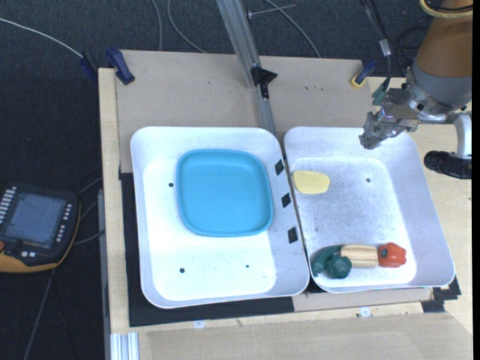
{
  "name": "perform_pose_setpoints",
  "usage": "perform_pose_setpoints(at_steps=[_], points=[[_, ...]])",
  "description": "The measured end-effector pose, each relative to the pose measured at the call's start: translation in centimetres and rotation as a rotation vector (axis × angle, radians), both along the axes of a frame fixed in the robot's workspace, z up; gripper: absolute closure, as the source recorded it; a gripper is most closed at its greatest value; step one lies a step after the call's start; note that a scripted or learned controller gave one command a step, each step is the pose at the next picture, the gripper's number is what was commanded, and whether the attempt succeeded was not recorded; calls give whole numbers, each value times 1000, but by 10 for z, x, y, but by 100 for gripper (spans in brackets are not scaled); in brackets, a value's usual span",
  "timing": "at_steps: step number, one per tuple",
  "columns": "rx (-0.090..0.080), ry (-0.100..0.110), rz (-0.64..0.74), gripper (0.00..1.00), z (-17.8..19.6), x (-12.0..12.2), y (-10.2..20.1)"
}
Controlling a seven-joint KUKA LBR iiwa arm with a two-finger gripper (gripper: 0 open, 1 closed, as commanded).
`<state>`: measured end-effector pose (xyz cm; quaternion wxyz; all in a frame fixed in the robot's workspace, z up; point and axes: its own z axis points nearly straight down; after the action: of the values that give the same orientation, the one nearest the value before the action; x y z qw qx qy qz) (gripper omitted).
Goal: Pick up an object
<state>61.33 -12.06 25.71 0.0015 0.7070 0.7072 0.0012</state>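
Pale wood makes up the bench [187,81] beneath everything, and on it sit two shallow white bins side by side: the left bin [154,276] and the right bin [431,238], their inner rims touching along a seam marked by three small black tabs. The left bin carries one blue square plate [223,192], lying flat near its middle. A grey metal post [238,28] slants down from the top edge toward the seam between the bins. Off the bench to the left lies one control pendant [34,227] with a dark screen. My arm, with its orange band [446,25], comes in from the right, and my gripper [373,135] hangs over the far rim of the right bin, well apart from every object; whether my jaws are wide or narrow I cannot tell. In the right bin I count four things: one yellow piece [310,182] near the seam, and along the near wall a row touching end to end, one green lump [331,264], one tan cylinder [360,256], one red piece [391,255].
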Motion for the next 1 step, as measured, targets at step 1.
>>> perform_pose_setpoints(at_steps=[1], points=[[1, 2, 4, 100, 5, 2, 47]])
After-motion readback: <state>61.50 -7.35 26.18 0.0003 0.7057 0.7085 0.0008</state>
